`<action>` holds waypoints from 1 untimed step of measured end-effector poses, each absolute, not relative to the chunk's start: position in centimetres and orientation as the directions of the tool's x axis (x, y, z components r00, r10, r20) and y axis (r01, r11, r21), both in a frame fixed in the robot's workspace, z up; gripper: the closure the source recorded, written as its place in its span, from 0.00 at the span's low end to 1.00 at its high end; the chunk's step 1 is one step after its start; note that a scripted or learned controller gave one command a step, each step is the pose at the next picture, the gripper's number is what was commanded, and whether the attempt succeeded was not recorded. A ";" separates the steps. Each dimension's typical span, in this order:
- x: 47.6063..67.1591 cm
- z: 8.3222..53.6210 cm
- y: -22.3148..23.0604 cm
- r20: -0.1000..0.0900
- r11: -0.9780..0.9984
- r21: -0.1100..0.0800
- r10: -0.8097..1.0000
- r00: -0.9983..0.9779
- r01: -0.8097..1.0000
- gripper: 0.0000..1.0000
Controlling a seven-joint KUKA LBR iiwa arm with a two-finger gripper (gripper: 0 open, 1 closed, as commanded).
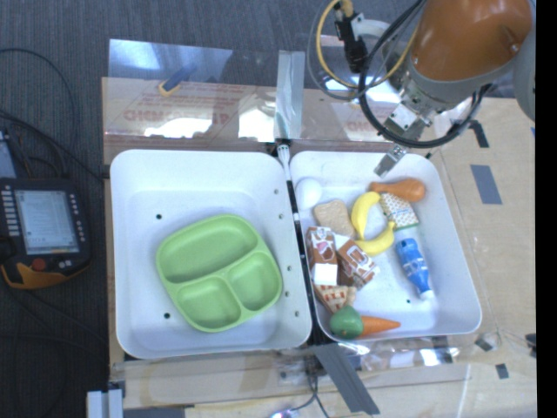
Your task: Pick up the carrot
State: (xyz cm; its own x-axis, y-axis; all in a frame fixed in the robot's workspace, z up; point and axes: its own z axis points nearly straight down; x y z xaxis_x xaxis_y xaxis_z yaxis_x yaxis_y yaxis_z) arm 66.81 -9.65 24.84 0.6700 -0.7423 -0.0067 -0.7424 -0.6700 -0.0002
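Observation:
The carrot (376, 326) is orange with a round green top and lies flat against the near wall of the right bin (452, 259), its tip pointing right. My gripper (393, 157) hangs below the grey wrist and orange band at the far edge of that bin. It is above a brown drumstick (400, 188) and far from the carrot. The wrist and cables hide most of the gripper, and nothing shows in its grasp.
The right bin also holds a banana (370, 225), a blue bottle (414, 268), a bread slice (332, 216), a white egg (309, 190) and cake pieces (335, 264) just behind the carrot. A green divided plate (219, 273) sits in the left bin (139, 190).

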 end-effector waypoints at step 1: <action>66.9 32.7 -8.3 0.000 -0.826 -0.005 -0.564 0.826 -0.564 1.00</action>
